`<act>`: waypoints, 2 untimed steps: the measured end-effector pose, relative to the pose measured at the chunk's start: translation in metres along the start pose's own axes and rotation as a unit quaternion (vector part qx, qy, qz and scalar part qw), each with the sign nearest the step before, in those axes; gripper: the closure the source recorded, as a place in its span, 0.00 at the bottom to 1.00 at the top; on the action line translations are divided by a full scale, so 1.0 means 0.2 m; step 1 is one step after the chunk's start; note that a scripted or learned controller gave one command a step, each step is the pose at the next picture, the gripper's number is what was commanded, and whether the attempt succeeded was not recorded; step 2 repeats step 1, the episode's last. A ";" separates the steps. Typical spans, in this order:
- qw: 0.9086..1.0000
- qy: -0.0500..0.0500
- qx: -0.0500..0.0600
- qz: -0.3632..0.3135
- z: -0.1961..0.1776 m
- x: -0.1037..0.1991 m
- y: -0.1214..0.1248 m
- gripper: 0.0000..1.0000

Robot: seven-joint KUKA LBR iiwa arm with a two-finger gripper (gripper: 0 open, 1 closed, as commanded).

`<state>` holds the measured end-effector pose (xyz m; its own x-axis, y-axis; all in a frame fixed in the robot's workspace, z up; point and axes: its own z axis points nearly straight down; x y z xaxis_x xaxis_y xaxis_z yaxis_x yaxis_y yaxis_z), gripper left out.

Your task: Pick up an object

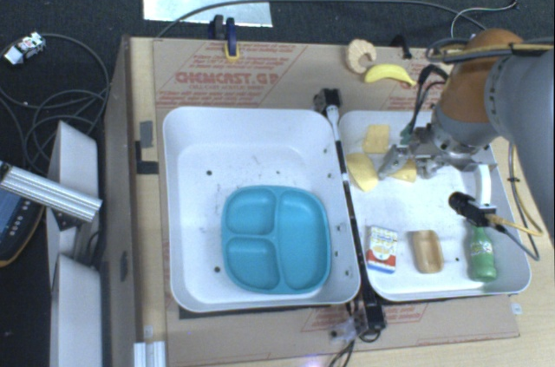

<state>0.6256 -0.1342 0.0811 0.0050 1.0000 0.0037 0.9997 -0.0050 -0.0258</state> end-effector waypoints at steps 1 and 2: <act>1.000 -0.003 -0.014 -0.004 -0.07 0.01 0.03 1.00; 1.000 -0.003 -0.014 -0.004 -0.07 0.01 0.03 1.00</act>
